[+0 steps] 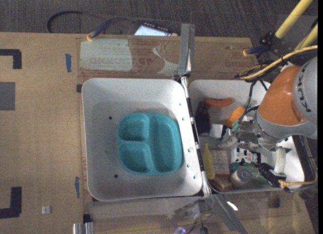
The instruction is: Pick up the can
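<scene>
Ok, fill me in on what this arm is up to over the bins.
The grey and orange arm reaches in from the right and hangs over the right bin, its gripper down among a clutter of small items. The can lies near that bin's front edge, just in front of the gripper, and nothing shows it gripped yet. The left bin holds a teal divided tray, away from the arm.
</scene>
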### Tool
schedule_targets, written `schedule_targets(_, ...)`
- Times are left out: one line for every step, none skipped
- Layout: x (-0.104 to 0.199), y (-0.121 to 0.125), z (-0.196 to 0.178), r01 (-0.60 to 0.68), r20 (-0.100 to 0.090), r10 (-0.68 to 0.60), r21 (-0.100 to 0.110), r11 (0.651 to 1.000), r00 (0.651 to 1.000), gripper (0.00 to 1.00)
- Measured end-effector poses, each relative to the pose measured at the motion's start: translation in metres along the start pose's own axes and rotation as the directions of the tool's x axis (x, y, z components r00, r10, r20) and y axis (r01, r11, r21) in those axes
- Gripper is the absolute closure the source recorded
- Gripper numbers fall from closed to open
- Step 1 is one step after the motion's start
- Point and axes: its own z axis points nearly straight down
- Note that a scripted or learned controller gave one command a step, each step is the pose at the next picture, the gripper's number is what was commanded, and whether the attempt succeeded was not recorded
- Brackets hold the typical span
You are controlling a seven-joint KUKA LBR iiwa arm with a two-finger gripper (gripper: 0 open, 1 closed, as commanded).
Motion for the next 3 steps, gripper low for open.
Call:
schedule_targets(0.014,0.083,-0.044,0.081,0.003,-0.081,0.001,0.997,0.997,0.00)
schedule_targets(0.098,0.120,-0.099,0.188,0.002,-0.188,-0.001,0.982,0.982,0.00)
schedule_targets(0.034,0.144,-0.094,0.103,0.004,-0.103,0.000,0.995,0.995,0.00)
